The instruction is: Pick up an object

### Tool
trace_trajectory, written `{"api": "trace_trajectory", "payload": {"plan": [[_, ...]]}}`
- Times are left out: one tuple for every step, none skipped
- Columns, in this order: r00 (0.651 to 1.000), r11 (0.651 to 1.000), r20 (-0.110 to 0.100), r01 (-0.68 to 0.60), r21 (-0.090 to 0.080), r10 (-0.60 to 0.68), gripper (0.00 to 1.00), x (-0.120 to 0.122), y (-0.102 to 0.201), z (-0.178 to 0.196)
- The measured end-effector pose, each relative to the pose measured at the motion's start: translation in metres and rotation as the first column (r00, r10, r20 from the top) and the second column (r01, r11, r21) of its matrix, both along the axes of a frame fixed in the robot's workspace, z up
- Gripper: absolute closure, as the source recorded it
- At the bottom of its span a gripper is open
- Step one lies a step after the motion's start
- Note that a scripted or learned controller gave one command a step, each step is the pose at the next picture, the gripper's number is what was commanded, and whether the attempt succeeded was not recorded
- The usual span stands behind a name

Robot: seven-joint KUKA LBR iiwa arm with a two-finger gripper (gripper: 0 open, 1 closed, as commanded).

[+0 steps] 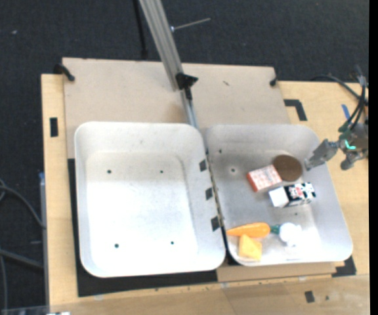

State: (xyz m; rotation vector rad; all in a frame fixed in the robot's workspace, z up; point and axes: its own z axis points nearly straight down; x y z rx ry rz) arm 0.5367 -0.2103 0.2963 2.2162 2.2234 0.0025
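The right bin (pixel 320 241) holds several small objects. A pink box (pixel 264 178) lies beside a brown round disc (pixel 287 168), with a white and black box (pixel 292 194) just below them. Near the front edge are an orange carrot-shaped piece (pixel 248 230), a yellow block (pixel 250 247) and a white object with a teal tip (pixel 289 233). My gripper (pixel 335 152) hangs at the bin's upper right rim, just right of the brown disc and apart from it. Nothing shows in its grasp.
The left bin (pixel 143 199) sits beside the right one, sharing a middle rim. A slanted metal pole (pixel 166 41) rises from the back of the bench. Cables lie on the floor at the left (pixel 5 209) and at the right edge (pixel 353 100).
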Motion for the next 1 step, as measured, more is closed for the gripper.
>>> {"api": "trace_trajectory", "payload": {"plan": [[1.0,1.0,-0.007,0.005,-0.001,-0.005,0.0,-0.0033,-0.0044,-0.062]]}}
